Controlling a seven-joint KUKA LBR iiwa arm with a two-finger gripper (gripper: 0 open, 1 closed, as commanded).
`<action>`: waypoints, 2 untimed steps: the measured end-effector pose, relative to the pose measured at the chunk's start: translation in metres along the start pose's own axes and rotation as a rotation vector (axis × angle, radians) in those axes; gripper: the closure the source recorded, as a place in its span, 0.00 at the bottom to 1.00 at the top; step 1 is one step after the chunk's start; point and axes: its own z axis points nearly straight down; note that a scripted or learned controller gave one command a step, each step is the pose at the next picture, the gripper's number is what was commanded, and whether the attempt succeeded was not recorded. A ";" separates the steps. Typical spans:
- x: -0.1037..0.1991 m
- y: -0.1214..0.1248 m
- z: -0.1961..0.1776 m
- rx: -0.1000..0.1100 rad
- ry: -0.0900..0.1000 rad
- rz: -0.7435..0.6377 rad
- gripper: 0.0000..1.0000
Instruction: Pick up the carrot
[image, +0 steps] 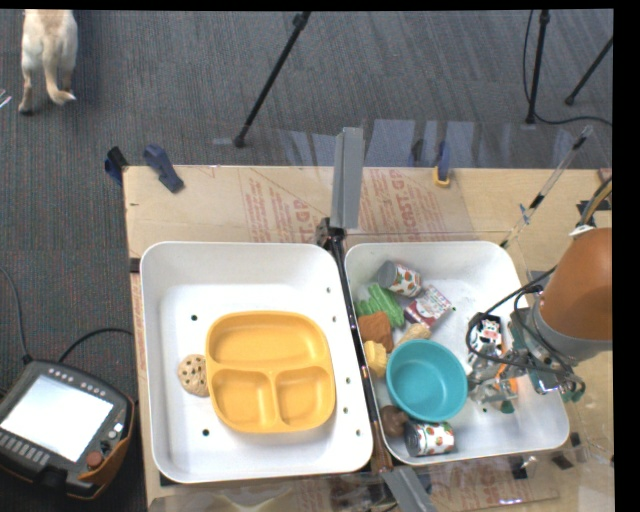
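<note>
The carrot (508, 385) shows as a small orange piece at the gripper (497, 388), toward four o'clock in the right bin (450, 250), just right of the teal bowl (427, 380). Red lettering on the cardboard behind is too faint to read. The arm (585, 290) reaches in from three o'clock, wrist bent down over the bin.

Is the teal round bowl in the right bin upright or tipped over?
Upright: the teal round bowl shows its open mouth facing up, inner floor visible.

A tray (270, 370) is sitting in the left bin (160, 300), a cookie (193, 374) touching its left edge; a bowl (427, 380) is lying in the right bin (480, 258).
</note>
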 end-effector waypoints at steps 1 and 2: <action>0.018 0.000 -0.036 0.003 -0.005 -0.087 1.00; 0.009 0.040 -0.001 0.000 0.000 0.021 1.00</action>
